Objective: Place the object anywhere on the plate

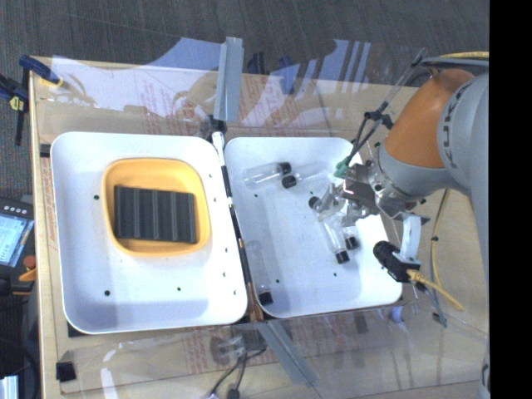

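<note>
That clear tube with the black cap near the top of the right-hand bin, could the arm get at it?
Probably yes. The clear tube lies flat in the open in the right bin, with only a small black cap beside it, and the gripper is already over that bin.

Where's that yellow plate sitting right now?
The yellow plate lies in the left bin, toward its far side, with a dark ribbed insert at its middle.
</note>
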Robot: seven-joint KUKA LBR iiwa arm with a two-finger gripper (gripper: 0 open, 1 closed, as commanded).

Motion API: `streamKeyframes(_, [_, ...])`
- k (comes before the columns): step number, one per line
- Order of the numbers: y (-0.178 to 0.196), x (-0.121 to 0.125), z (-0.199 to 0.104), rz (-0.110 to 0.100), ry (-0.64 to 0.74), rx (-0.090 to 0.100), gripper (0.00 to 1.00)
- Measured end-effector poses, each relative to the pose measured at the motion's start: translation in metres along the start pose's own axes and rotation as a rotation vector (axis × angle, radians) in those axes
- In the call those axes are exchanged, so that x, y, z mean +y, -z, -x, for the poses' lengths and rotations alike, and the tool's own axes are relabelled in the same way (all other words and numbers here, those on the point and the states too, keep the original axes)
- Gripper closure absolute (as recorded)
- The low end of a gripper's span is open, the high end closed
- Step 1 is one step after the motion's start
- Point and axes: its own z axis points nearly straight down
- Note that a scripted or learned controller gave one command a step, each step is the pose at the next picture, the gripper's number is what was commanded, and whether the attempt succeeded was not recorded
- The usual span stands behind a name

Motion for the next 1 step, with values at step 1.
streamKeyframes(1, [0.0544, 0.0011, -0.0611, 0.001, 0.095, -0.001, 1.00])
